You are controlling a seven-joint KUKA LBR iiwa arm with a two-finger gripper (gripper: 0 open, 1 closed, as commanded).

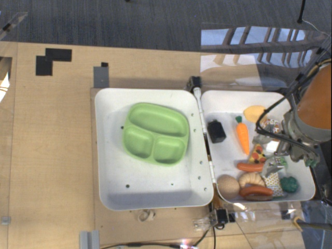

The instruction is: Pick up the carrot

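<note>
Lying in the right bin [228, 105], carrot [243, 137] runs near-to-far; green top farthest.

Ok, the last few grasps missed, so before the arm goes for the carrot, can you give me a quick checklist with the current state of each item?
1. Carrot in view, lying in the right bin: ok.
2. Carrot free of neighbours: ok; the black block lies to its left and the hot dog below it, both apart from it.
3. Gripper above the carrot: not ok; it hangs to the carrot's lower right, over the pile of toy food.
4. Gripper free of any load: cannot tell.
5. Green divided plate out of the way: ok; it sits in the left bin.
</note>
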